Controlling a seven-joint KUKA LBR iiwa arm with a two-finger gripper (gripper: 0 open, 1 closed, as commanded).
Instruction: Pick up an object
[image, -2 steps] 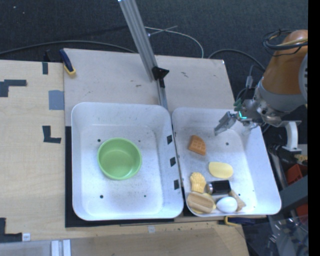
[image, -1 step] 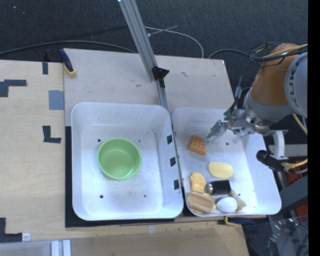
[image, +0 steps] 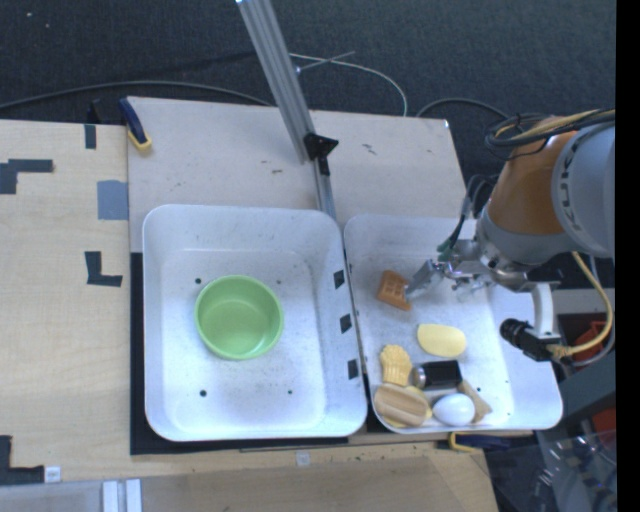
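Pale wooden surface: gripper hovers beside the small orange waffle-textured block; I cannot tell its state. Nothing looks lifted; the pick remains.

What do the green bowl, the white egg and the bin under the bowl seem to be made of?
Green bowl: probably plastic, with an even colour and a soft sheen.
White egg: smooth and glossy, likely plastic or ceramic; the look leaves it open.
Bin: likely moulded plastic, white and matt, with rounded corners and dark speckling.
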